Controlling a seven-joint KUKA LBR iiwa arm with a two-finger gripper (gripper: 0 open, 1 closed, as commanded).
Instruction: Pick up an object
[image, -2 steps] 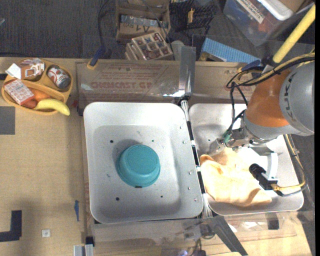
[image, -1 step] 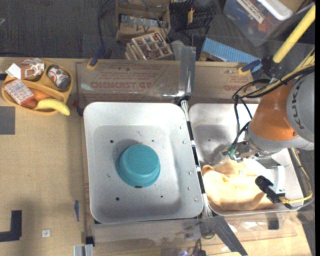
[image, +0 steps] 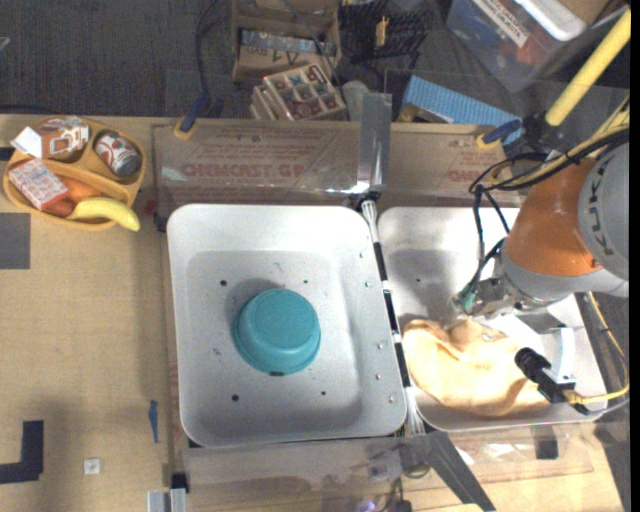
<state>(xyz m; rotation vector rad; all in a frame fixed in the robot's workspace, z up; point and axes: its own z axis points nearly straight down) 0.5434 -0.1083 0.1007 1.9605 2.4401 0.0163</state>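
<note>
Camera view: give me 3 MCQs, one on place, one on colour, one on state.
1. Where does the bowl sit?
A. left bin
B. right bin
C. on the bench outside the bins

2. What colour is the cloth?
A. red
B. pale yellow
C. black

3. How does the bowl stand?
A. on its side
B. stacked on the cloth
C. upside down, base up

Key: 1 A, it rests mid-floor in the left bin. 2 B, the cloth in the right bin is pale yellow, under the gripper. 3 C, its flat base faces the camera.
</note>
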